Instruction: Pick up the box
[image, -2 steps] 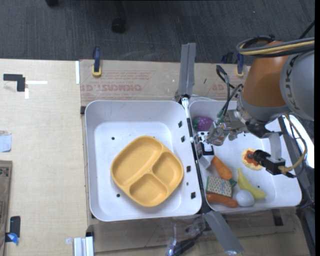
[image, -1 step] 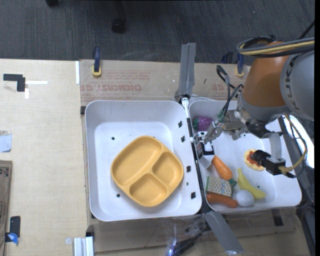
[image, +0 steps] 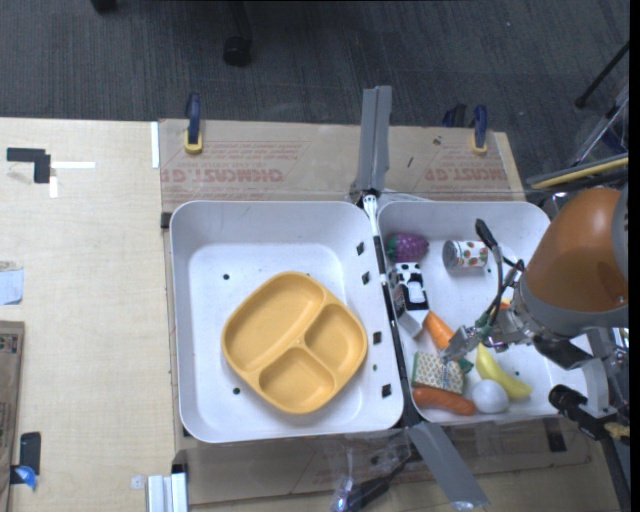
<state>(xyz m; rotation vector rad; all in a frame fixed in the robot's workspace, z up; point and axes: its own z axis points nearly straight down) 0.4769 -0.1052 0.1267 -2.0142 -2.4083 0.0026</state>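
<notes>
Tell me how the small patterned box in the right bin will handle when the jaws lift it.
The box looks like thin card, so probably light and crushable. It lies flat among a carrot and a banana, so neighbours may shift. The gripper sits at its edge.

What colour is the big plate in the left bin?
The plate is yellow-orange all over, with three sections. The camera view looking down shows it clearly.

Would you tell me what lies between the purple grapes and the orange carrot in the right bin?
In the camera view, the black-and-white box lies between the purple grapes above it and the orange carrot below it, by the right bin's left wall.
</notes>
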